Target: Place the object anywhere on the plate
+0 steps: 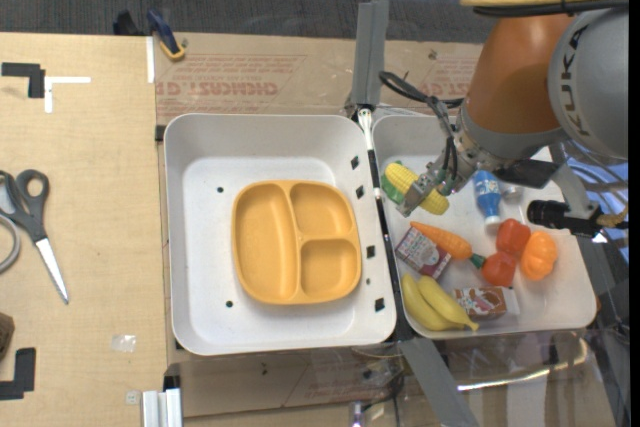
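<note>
Hand sits over the corn in the right bin (finger spacing: cannot tell). Yellow plate lies centre frame in the left bin.

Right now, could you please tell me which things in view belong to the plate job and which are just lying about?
Job:
yellow divided plate in the left bin
corn cob beside the gripper
right bin

Lying about:
scissors on the bench
carrot
bananas
blue bottle
</note>
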### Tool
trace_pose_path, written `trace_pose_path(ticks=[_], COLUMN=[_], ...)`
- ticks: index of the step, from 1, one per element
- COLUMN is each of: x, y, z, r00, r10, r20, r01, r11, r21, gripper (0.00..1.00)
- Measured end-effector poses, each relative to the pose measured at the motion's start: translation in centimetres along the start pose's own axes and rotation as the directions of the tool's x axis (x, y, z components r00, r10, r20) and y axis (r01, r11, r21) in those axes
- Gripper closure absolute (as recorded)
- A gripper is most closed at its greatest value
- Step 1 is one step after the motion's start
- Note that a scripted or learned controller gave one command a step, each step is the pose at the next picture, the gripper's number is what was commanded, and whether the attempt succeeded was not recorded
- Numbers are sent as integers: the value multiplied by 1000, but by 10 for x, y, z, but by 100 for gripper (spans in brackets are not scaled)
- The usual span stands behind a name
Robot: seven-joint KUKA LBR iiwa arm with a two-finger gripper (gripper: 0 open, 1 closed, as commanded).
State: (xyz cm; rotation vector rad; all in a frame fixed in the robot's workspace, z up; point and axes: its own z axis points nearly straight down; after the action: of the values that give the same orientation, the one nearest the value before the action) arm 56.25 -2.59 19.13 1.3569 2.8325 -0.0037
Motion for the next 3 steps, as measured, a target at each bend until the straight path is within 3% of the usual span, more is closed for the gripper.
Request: trace_pose_path(ticks=[1, 2, 3], x=[62, 152, 117], y=[31, 13, 61], z=[0, 46, 41], r00=[993, 986, 972], r10=[-118, -169, -234], r20=[-1, -4, -1], r01=[118, 169, 234], r11=[993, 986, 972], r21=[-1, 2, -1], gripper=[100, 100, 100])
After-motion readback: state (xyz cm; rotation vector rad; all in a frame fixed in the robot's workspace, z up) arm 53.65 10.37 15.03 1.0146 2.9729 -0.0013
